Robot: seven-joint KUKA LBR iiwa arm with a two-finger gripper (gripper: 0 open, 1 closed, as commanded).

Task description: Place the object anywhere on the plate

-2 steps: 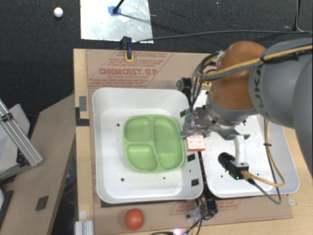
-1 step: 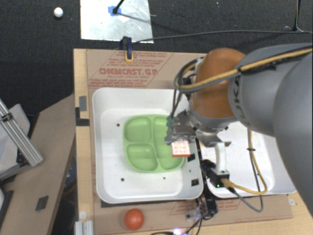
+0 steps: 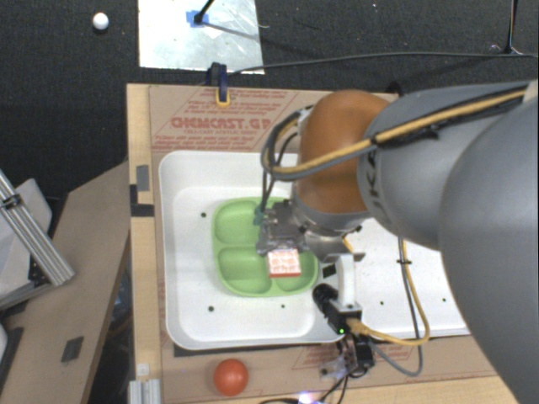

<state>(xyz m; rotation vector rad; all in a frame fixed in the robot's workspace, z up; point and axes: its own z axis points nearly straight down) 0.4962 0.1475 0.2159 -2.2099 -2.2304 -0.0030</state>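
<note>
A small white block with red print (image 3: 285,263) is seen at the lower right part of the green sectioned plastic plate (image 3: 237,244), directly beneath the gripper (image 3: 281,247). Whether it is clamped or freed cannot be told. The placing step appears underway; next, release and a straight lift are called for.

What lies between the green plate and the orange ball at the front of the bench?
In the camera view, between the green plate and the orange ball lie bare white bin floor, the bin's front rim, then a strip of brown bench board.
</note>
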